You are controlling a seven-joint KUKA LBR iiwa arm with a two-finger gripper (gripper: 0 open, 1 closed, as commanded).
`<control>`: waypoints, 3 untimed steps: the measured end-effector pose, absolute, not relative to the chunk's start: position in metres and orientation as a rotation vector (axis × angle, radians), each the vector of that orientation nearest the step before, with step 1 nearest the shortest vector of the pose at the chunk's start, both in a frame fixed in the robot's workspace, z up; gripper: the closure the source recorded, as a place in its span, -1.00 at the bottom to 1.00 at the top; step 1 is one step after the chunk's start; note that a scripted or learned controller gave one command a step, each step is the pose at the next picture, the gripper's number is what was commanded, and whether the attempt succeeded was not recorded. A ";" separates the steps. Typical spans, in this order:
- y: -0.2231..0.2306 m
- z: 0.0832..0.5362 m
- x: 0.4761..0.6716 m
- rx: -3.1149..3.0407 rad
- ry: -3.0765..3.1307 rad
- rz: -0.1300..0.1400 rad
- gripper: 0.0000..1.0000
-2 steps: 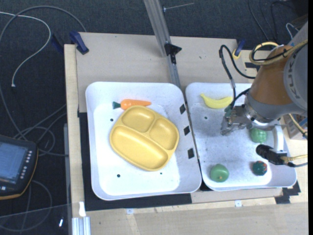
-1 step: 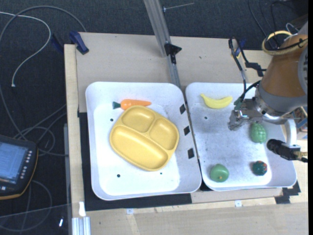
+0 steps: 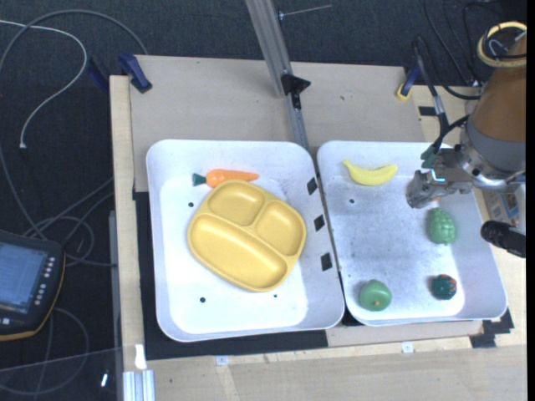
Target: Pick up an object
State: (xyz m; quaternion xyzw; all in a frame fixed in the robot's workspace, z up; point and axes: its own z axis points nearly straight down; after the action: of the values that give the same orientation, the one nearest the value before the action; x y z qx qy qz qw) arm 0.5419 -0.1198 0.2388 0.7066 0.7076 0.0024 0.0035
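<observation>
My gripper [image 3: 422, 192] hangs over the right bin [image 3: 401, 249], near its upper right part. Just below and right of it lies a bumpy green object [image 3: 441, 226], apart from the gripper. A yellow banana [image 3: 369, 172] lies to the gripper's left at the bin's far edge. Near the bin's front edge rest a green apple [image 3: 375, 294] and a small dark green and red object [image 3: 443, 286]. Nothing shows between the gripper's tips.
The left bin [image 3: 167, 224] holds a yellow divided plate [image 3: 247, 235] and an orange carrot [image 3: 227, 176] behind it. A metal pole [image 3: 272, 32] rises behind the bins. The arm's orange band [image 3: 506, 98] stands at the right edge.
</observation>
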 end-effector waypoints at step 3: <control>-0.016 0.268 0.572 2.217 2.231 -0.001 1.00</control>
State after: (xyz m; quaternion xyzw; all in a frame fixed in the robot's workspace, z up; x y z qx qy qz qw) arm 0.5721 -0.0165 0.2678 0.7050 0.7093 -0.0003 -0.0020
